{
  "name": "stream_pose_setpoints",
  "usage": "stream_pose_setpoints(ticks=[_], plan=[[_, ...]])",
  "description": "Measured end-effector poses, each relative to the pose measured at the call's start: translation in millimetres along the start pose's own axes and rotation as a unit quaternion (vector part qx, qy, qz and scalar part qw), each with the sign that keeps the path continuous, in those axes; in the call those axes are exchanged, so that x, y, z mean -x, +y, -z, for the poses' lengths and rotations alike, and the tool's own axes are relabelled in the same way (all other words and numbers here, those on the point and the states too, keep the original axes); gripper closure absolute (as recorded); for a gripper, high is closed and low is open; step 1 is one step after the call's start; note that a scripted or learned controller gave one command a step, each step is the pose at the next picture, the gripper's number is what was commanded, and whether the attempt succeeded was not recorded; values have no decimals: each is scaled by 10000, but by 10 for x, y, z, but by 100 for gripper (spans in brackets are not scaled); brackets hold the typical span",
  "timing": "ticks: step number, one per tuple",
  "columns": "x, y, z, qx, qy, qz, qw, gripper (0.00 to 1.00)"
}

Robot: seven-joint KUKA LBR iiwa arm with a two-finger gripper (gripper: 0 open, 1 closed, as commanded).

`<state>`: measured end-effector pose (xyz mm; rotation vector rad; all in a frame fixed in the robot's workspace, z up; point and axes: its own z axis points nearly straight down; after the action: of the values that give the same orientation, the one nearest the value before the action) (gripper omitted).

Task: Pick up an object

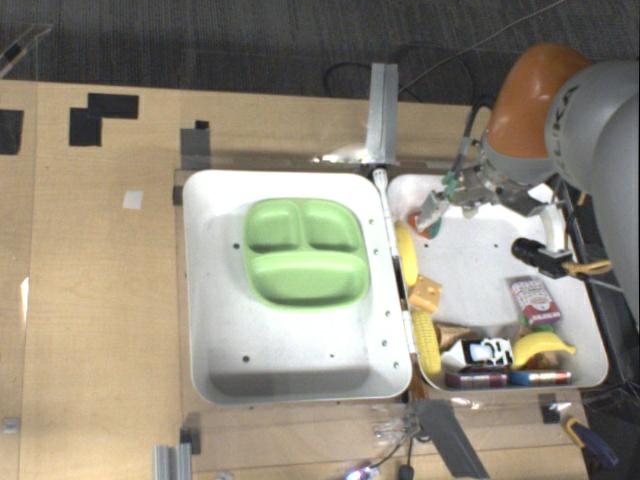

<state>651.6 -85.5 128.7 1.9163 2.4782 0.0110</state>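
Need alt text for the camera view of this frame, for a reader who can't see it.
A grey arm's gripper hangs over the back left corner of the right bin, which holds bananas, markers and small packets along its front. The left bin holds a green divided tray.

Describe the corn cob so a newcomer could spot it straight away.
Start at the right bin, then follow its left wall down toward the near corner. The corn cob lies along that wall, below an orange wedge. Its bumpy yellow kernels distinguish it from the smooth banana.
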Motion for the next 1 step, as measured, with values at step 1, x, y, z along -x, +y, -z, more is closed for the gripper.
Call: stream_pose_setpoints(ticks=[1], plan=[[-74, -615, -350, -16, 3, 336, 9994, 0]])
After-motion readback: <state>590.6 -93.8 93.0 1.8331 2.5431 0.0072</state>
